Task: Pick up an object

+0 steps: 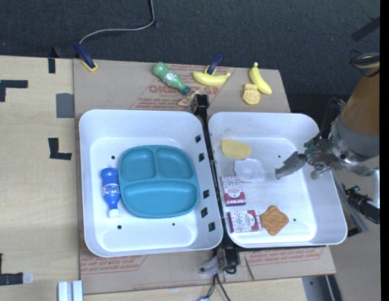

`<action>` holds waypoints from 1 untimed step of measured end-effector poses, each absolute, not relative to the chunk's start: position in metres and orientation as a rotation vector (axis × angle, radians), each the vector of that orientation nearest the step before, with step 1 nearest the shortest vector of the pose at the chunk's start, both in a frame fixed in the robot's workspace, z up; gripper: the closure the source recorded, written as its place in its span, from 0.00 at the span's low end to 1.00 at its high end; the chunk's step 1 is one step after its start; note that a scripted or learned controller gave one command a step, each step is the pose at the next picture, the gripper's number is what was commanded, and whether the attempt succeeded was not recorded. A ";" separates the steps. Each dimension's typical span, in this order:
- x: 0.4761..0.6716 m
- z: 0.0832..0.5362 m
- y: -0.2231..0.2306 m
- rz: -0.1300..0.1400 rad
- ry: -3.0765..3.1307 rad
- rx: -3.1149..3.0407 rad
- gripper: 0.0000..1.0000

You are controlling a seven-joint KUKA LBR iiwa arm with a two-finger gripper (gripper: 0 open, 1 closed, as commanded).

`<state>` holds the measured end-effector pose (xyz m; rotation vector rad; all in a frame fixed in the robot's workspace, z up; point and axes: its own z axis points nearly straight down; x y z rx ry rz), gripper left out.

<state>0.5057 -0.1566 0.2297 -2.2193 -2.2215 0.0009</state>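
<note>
Surveying the bench, we find two white bins side by side: the left bin (94,231) holds a blue divided plate (159,180) with a blue bottle (110,191) lying just beside its left edge. The right bin (320,231) holds a yellow piece (235,148), a clear wrapper (250,169), two red-and-white cartons (233,190) (242,221) and a brown cookie (274,220). The gripper (288,167) hovers over the right bin near the wrapper; we cannot tell its finger spacing, and nothing shows between them.

Glossy white plastic bins (94,127) sit on matt brown cardboard (113,83); the blue plate (159,181) looks smooth plastic.
</note>
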 end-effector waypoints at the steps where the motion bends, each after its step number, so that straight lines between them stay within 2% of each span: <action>1: 0.554 0.142 -0.110 0.002 -2.221 -2.217 0.00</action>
